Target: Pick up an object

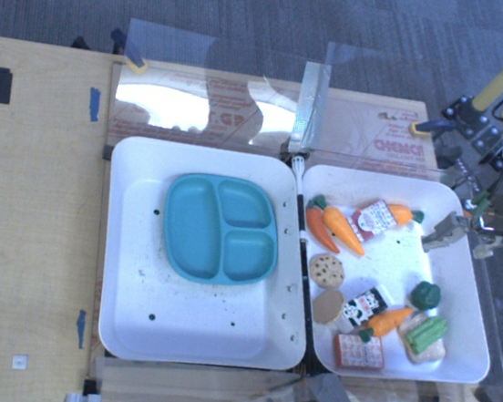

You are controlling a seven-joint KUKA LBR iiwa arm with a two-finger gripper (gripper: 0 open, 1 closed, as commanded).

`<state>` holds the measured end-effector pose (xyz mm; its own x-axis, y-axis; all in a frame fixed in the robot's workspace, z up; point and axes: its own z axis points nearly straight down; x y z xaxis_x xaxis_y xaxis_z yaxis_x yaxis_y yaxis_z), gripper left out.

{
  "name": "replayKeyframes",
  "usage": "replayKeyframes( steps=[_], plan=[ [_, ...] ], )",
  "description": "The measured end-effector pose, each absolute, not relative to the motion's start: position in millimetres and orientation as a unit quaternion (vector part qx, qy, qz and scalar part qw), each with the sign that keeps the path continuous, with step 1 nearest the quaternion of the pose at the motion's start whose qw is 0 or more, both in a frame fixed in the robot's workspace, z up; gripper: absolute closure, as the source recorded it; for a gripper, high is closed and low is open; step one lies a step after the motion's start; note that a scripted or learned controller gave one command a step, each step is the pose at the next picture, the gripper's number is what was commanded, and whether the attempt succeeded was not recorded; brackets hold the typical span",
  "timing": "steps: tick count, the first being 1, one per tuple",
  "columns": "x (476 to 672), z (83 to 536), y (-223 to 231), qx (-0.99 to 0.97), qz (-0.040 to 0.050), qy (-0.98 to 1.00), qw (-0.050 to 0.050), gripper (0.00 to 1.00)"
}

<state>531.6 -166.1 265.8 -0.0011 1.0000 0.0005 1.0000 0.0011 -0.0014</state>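
Gripper (449,233): you see it hanging over the right edge of the right bin, with nothing in it; you cannot tell whether it is spread or closed.
Bench (20,211): pale wood, and it carries both bins side by side.
Left bin (126,317): white and shallow, and it holds the plate.
Right bin (400,261): white, and it holds all the small toy food you could pick.
Plate (222,230): blue, three sections, lying flat in the middle of the left bin.
Carrot pair (335,229): near the right bin's left wall, toward the far side.
Sandwich (424,338): in the near right corner, just below the broccoli (424,295).
Red box (358,352): against the near wall.
Red and white packet (376,218): just right of the carrot pair, beside a third carrot (402,213).
Black and white carton (364,309): mid bin, touching a fourth carrot (389,320).
Cookie (326,270): below the carrot pair, with a tan disc (328,305) just nearer you.
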Motion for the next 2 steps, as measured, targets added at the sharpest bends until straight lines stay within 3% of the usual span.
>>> replayKeyframes(
  steps=[1, 2],
  plan=[
    [489.4, 127.5, -125.8, -0.723, -0.0010, -0.691, -0.001, 0.00],
    [493.9, 106.9, -145.5, -0.714, -0.0166, -0.700, -0.009, 0.00]
  ],
)
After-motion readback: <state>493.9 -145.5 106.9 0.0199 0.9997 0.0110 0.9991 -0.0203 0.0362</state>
